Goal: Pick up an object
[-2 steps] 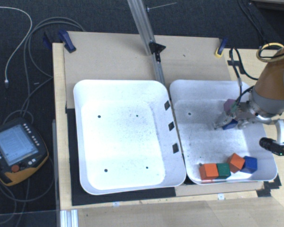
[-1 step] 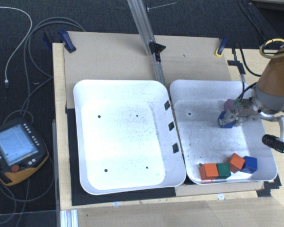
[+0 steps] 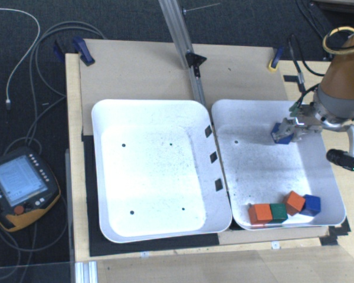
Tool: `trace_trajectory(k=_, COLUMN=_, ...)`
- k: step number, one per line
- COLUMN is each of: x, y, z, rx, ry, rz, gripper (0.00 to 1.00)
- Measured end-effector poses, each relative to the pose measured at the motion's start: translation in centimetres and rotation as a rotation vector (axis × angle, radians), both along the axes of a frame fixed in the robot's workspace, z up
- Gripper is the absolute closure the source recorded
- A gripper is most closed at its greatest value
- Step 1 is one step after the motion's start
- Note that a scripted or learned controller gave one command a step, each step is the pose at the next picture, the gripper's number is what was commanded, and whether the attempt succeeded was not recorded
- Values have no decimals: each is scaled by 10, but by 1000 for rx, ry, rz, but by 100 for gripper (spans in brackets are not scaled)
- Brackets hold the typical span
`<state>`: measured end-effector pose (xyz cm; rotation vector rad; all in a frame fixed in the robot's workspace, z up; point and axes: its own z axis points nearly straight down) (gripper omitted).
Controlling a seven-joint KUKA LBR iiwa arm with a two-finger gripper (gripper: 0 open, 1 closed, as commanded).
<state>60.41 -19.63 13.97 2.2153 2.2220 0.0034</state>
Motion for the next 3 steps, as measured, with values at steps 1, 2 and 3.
trace_trajectory(k=1, x=13, y=70, z=-42, rx=6, ry=8, rz=4, gripper=100)
trace_trajectory(k=2, x=23, y=157, z=65, rx=5, ry=-5, rz=6, gripper=100)
trace_trajectory(k=3, x=-36, y=235, z=60, rx=6, ry=12, rz=5, gripper=100)
